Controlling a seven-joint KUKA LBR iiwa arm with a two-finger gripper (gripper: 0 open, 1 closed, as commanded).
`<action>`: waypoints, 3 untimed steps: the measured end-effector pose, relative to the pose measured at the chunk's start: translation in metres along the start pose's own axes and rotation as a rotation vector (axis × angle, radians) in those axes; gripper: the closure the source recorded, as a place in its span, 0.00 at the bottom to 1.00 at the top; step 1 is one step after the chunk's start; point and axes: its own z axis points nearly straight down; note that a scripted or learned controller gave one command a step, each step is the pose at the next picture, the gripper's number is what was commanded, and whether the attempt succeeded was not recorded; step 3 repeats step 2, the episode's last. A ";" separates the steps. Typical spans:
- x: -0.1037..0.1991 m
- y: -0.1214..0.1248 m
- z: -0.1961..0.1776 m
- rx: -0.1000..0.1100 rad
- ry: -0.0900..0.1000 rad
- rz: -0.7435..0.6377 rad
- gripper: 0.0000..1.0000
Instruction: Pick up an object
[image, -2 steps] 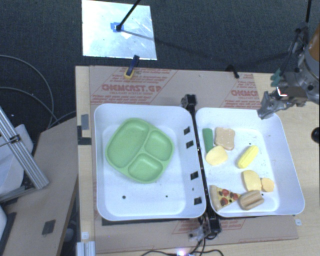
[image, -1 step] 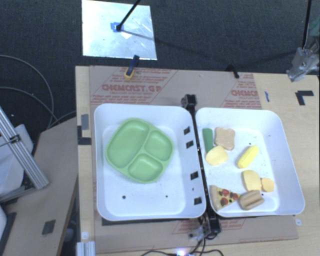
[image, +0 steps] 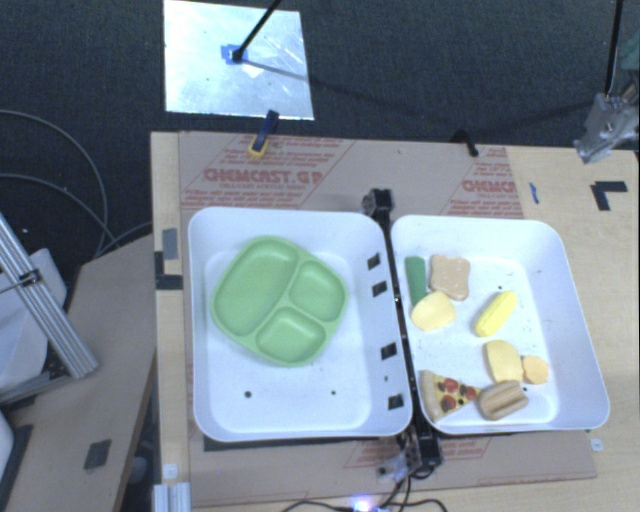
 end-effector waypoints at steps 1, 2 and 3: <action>-0.123 -0.035 0.155 0.022 0.000 0.019 1.00; -0.011 -0.014 0.013 -0.010 0.002 -0.007 1.00; -0.011 -0.014 0.013 -0.010 0.002 -0.007 1.00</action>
